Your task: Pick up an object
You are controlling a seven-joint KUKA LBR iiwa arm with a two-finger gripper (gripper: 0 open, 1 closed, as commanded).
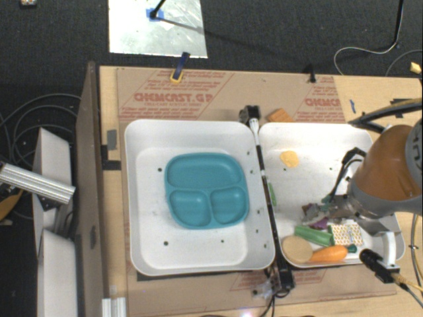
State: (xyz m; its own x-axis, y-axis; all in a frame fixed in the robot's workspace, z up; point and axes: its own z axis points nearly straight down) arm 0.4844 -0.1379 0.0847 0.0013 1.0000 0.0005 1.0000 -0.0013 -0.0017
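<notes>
My gripper (316,210) hangs low over the front part of the right bin (317,134), reaching in from the right under the orange-banded arm (394,164). Just below it lies a cluster of objects: a purple piece (322,224), a green stick-shaped item (316,236), a checkered packet (346,233), an orange carrot (328,254) and a tan round piece (297,249). The gripper sits right above the purple piece and the green item. A small yellow piece (289,157) lies alone farther back in the same bin.
The left bin (142,177) holds a teal divided plate (206,189). An orange block (279,115) rests on the bench behind the right bin. Cables run along the divider between the bins and at the bench's right side.
</notes>
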